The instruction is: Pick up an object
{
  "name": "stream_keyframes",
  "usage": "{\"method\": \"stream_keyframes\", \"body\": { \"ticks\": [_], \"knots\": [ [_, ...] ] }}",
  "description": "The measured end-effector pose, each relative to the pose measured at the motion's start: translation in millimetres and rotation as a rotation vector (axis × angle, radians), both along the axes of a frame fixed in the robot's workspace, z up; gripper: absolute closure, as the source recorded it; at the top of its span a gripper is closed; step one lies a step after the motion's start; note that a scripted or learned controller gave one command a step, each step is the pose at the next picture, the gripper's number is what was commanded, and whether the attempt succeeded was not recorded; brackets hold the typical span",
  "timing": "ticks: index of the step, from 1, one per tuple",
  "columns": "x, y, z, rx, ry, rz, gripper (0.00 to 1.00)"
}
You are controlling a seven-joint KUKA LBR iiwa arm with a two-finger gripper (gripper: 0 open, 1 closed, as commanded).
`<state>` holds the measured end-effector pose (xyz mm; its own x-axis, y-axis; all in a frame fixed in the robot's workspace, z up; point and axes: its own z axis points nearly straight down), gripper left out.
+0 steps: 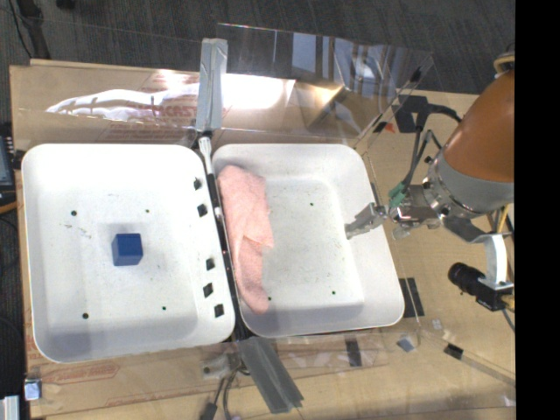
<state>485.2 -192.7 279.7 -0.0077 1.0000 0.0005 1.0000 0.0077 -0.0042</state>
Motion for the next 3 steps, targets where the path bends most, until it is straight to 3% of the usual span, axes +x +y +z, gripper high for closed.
{"method": "stream_keyframes", "body": {
  "ticks": [1,2,3],
  "knots": [
    [98,30,-57,-0.001,0.002,-0.019,0.0],
    [122,73,-178,0.0,0.003,0.117,0.0],
    [121,97,-186,-0.001,-0.003,0.247,0.0]
  ]
}}
